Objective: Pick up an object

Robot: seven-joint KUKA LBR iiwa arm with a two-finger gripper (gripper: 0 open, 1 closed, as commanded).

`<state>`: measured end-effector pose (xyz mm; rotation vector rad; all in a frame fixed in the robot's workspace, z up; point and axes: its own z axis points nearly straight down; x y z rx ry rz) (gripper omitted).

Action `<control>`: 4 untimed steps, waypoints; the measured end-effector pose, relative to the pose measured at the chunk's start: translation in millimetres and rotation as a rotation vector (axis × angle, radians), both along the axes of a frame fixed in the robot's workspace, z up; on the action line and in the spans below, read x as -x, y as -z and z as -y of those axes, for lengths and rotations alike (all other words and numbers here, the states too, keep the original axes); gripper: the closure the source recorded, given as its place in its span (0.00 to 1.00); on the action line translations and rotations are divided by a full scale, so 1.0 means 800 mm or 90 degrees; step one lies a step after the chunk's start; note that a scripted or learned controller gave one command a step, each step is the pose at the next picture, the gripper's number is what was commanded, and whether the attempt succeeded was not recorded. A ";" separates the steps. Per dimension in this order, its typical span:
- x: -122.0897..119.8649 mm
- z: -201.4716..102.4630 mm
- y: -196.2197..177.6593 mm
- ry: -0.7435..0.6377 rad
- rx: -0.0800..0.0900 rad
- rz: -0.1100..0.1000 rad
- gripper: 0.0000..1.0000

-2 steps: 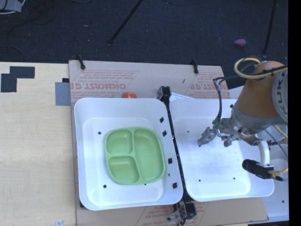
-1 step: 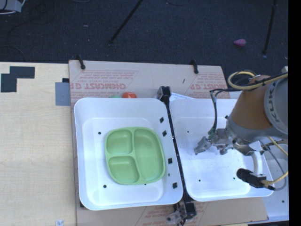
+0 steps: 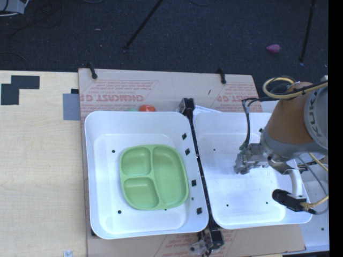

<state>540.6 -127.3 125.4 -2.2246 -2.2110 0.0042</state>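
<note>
Two white bins sit side by side on cardboard. Left bin (image 3: 102, 143) holds a green divided tray (image 3: 154, 176) — light, stiff, slick plastic, best pinched at its rim. Gripper (image 3: 242, 165) hangs over the right bin (image 3: 225, 208) — hand state unclear.

The arm (image 3: 300, 122) is cut off at the right edge of the frame, so its base and upper links stay out of sight. Its wrist covers much of the end effector (image 3: 244, 164), which reads as a small dark blur over the right bin (image 3: 225, 208). Behind the far rim of the left bin (image 3: 102, 218), an orange object (image 3: 147, 108) and a green one (image 3: 131, 110) show as slivers, too hidden to identify. A small pink thing (image 3: 273, 48) on the dark floor at upper right is too small to name.
</note>
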 end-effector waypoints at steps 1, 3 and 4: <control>-0.010 0.011 -0.063 -0.002 0.002 0.005 1.00; -0.020 0.017 -0.162 -0.004 0.001 0.004 1.00; -0.006 -0.036 -0.149 -0.005 0.000 0.001 1.00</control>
